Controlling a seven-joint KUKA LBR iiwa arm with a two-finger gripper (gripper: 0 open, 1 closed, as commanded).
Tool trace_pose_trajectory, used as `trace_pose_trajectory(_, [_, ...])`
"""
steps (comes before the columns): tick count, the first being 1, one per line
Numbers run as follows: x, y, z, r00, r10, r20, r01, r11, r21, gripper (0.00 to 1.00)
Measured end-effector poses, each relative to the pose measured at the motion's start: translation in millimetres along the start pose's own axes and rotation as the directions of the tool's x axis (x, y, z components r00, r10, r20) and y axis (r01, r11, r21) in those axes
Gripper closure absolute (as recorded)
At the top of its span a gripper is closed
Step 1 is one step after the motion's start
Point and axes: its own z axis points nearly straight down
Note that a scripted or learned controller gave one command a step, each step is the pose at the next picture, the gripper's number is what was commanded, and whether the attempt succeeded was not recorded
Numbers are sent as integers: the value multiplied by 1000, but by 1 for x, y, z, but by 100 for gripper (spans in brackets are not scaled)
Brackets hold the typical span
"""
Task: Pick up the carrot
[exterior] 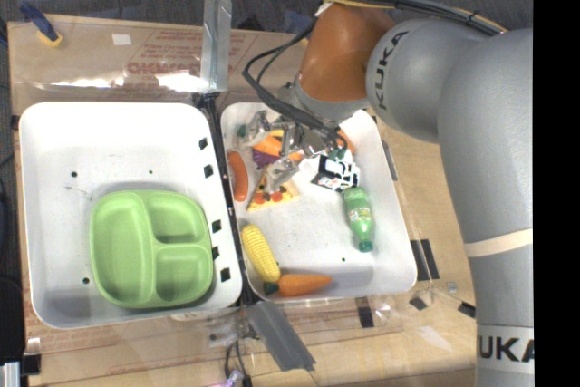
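- End effector [288, 151] hangs low over the far left part of the right bin [391, 231], among a clutter of small items; whether it is spread or closed I cannot tell, and nothing can be made out in its hold.
- Grey arm [453, 86], with its orange band [337, 54], reaches in from the right and covers the bin's far right corner.
- Left bin [54, 149] on the counter holds a green divided plate [149, 247] toward its near side.
- Carrot [304, 284] lies at the near edge of the right bin, long axis running left to right, thick end at left, touching or just beside the corn cob [260, 253].
- From the end effector the carrot lies straight toward the near side, well apart, most of the bin between them.
- Green bottle [358, 217] lies right of that path; an orange sausage-like piece [238, 175] rests by the left wall.
- My judgement: the coming move is a long travel nearward, then closing across the carrot's short width.
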Motion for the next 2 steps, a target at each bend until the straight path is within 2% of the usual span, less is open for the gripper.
trace_pose_trajectory(1, [-2, 1, -11, 1000, -3, 4, 3, 1000, 1, 100])
trace_pose_trajectory(2, [13, 59, -102, 998, -55, 14, 55, 998, 5, 100])
